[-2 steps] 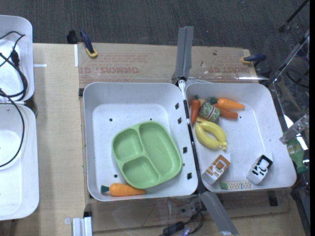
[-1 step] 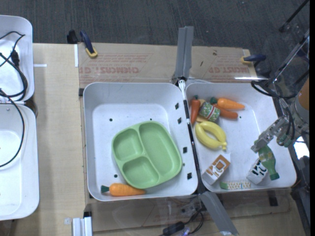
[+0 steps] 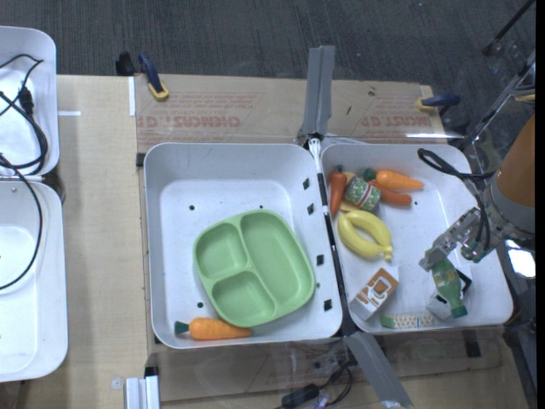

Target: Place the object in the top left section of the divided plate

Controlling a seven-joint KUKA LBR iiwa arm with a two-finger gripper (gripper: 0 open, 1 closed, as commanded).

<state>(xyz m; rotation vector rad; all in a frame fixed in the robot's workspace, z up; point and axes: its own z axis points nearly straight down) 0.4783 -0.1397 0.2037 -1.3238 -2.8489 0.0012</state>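
L bin (image 3: 170,228): green divided plate (image 3: 253,268) at centre, a carrot (image 3: 213,328) at its 7 o'clock by the bin's near wall. R bin (image 3: 477,313): two carrots (image 3: 396,180) and a strawberry (image 3: 364,193) at 11 o'clock, banana (image 3: 366,233) below, small carton (image 3: 375,290) at 7. Pincer (image 3: 451,250) at 4 o'clock, directly above a green carton (image 3: 446,288); can't tell if clenched or released.

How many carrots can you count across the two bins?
3, perhaps more hidden. One carrot lies in the left bin below the green plate; two in the right bin's far corner, an upright one and a sideways one.
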